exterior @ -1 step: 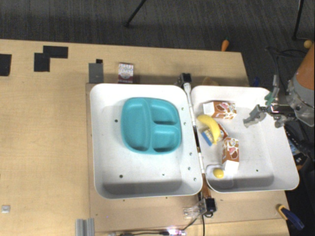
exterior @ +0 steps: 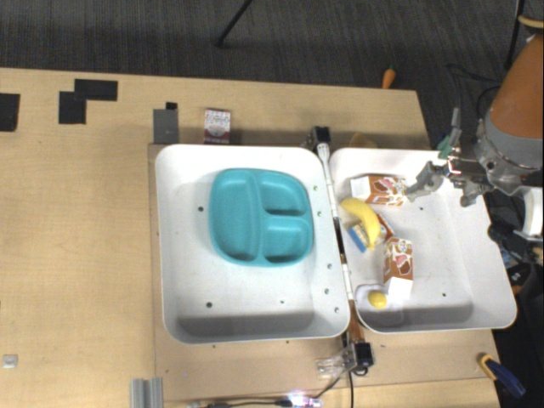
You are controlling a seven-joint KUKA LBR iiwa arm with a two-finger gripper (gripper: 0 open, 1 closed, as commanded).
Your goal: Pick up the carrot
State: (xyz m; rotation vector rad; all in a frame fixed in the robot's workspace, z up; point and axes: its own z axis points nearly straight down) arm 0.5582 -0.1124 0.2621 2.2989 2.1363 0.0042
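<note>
The jaws (exterior: 446, 187) are hanging over the far right part of the right bin (exterior: 476, 313), up and to the right of the banana (exterior: 360, 218). They are standing apart, one finger reaching toward the banana and the other pointing away from it, and nothing is sitting between them.

The task is looking barely started: nothing is being gripped or lifted, and the whole approach, closing and lift are waiting to be done. The carrot (exterior: 384, 226) is proving hard to pick out. My best guess is the thin orange-brown sliver lying just right of the banana and touching it, but the view is too coarse to be sure. If that is it, the jaws are sitting well apart from it.

Around the banana, a brown-and-white snack packet (exterior: 379, 189) is lying just beyond it, a second packet (exterior: 398, 260) is lying nearer the camera, a small blue item (exterior: 357, 238) is peeking out at its near end, and a yellow round thing (exterior: 376, 298) is resting by the near wall. Left of the banana, a teal divided plate (exterior: 259, 215) is sitting in the left bin (exterior: 178, 304).

Both packets are showing print, and a small patterned box (exterior: 218, 124) is standing on the table (exterior: 76, 270) beyond the left bin, but no writing is coming through clearly enough to read.
</note>
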